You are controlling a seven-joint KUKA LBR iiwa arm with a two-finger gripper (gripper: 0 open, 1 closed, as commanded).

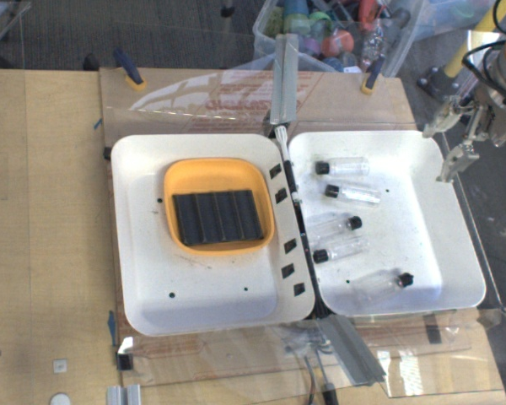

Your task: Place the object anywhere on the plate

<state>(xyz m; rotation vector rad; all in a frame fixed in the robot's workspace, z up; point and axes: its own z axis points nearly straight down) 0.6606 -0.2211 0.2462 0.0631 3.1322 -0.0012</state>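
Five clear plastic vials with black caps (344, 194) are scattered in the right white bin (455, 260); the orange square plate (175, 175) is set in the left bin; the hand (457, 152) hangs at the right bin's far edge, its opening indiscernible; a smooth vial could be rolled away or slipped from on contact

In the left bin (143, 294) a plate (218, 174) carries a ridged block (218, 217). In the right bin (438, 251) lie five vials (346, 195), scattered. My gripper (460, 146) hangs over that bin's far right rim.
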